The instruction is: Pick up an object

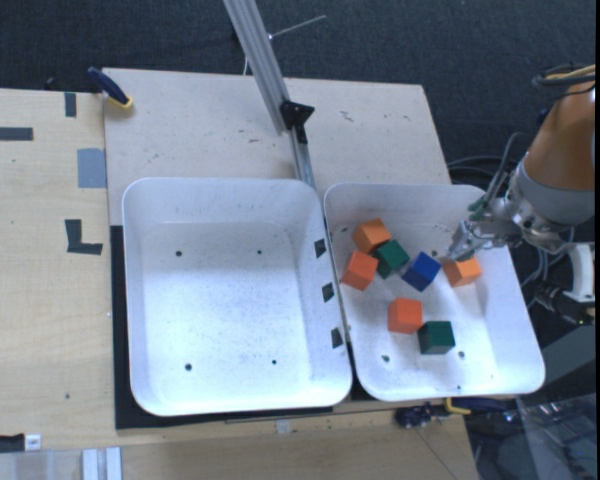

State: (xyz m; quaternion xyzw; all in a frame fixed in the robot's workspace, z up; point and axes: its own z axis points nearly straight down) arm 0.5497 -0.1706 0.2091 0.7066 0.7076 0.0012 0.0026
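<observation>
Fingers: the gripper (467,245) sits low over the right bin's far right side, its tips right at an orange cube (463,271); whether they are spread or closed on it cannot be told from this slant.
Arm: grey wrist with the orange band (565,143) above it, reaching in from the right edge.
Nearest block: that orange cube lies by the bin's right wall, just beside a blue cube (421,270).
Writing: no brand, label or lettering can be read on any block or bin.
Look of the blocks: small plain cubes with solid colours and matte faces, several lying tilted.
Count, orange: four, namely the one at the tips, two (372,235) (360,269) at the cluster's left, and one (405,315) nearer the front.
Count, green: two, one (391,258) touching the orange pair, one (437,337) beside the front orange cube.
Count, blue: one.
Right bin (500,368): holds all seven cubes.
Left bin (230,298): white, speckled floor.
Bench: a metal rail (263,58) slants down to the bins' shared edge.
</observation>
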